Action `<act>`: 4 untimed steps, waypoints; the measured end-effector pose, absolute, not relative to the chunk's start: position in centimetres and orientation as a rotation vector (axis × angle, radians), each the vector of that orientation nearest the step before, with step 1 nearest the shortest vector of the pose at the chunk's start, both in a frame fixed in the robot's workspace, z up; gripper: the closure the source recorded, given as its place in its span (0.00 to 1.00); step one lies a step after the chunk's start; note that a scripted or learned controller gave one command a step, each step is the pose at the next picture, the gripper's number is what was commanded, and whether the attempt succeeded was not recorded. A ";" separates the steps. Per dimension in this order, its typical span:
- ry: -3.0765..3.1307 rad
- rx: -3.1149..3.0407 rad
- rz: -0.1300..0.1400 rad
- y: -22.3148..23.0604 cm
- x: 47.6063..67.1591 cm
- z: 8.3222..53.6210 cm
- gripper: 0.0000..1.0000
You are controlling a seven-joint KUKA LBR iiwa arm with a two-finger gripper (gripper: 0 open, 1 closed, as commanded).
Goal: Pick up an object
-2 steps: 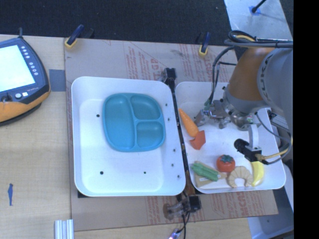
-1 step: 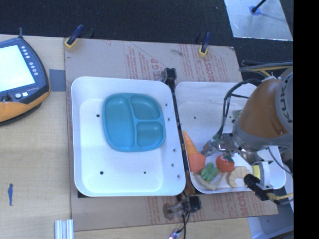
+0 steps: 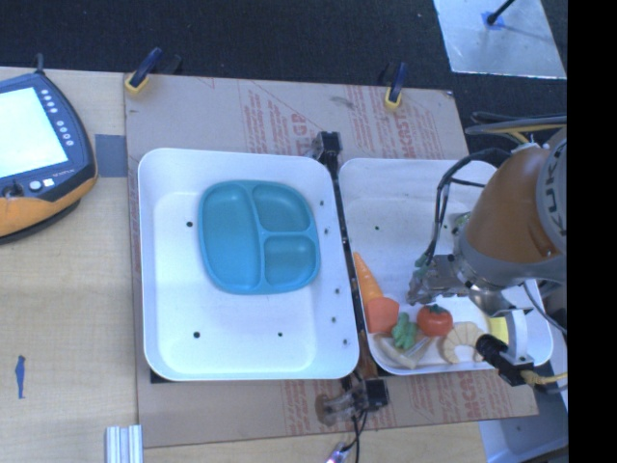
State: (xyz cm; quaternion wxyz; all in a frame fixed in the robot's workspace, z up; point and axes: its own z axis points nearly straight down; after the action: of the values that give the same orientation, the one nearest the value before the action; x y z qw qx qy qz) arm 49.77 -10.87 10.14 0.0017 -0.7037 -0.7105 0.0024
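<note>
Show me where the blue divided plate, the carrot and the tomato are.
Blue divided plate (image 3: 258,235): camera view, centre where the dividers meet.
Carrot (image 3: 367,278): camera view, middle of its orange body.
Tomato (image 3: 435,320): camera view, its red top.

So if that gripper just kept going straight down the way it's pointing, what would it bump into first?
Probably the red tomato, which lies just below the gripper in the right bin. Depth is hard to judge from above, so the carrot beside it is possible too.

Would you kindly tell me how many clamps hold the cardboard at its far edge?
2: a clamp at the far left corner, another clamp further right. Others may be hidden.
</note>
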 end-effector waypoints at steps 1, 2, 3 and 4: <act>-2.230 -2.209 0.007 -10.9 49.8 10.1 0.00; -2.228 -2.231 0.003 -9.7 47.8 9.4 0.00; -2.233 -2.217 0.005 -9.5 47.7 10.2 1.00; -2.225 -2.216 0.001 -8.8 47.7 19.2 1.00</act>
State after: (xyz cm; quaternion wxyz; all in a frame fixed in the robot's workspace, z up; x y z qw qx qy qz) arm 47.69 -8.81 19.22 0.0005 -0.7057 -0.7085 0.0002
